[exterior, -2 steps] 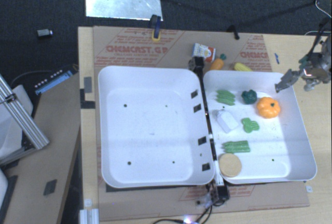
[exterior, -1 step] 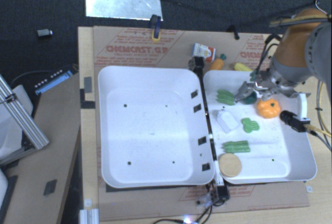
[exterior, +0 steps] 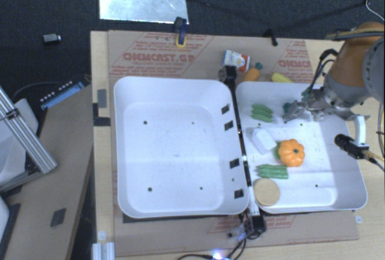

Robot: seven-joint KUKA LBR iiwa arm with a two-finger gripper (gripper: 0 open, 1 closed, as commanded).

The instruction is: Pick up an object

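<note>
My gripper [exterior: 293,111] hangs over the back of the right bin [exterior: 346,189], reaching in from the right. Just to its left lies a green ridged piece [exterior: 261,112], apart from the gripper. Nearer the front sit a white block [exterior: 263,140], an orange pumpkin [exterior: 291,152], a second green piece [exterior: 272,171] and a tan round disc [exterior: 267,191]. Nothing shows between the gripper and the bin floor.
The left bin [exterior: 174,96] stands beside the right one, with black clips along the shared wall. Behind the bins, on the cardboard, lie a white and red packet [exterior: 234,60], a small orange item [exterior: 251,74] and a yellow item [exterior: 280,78].
</note>
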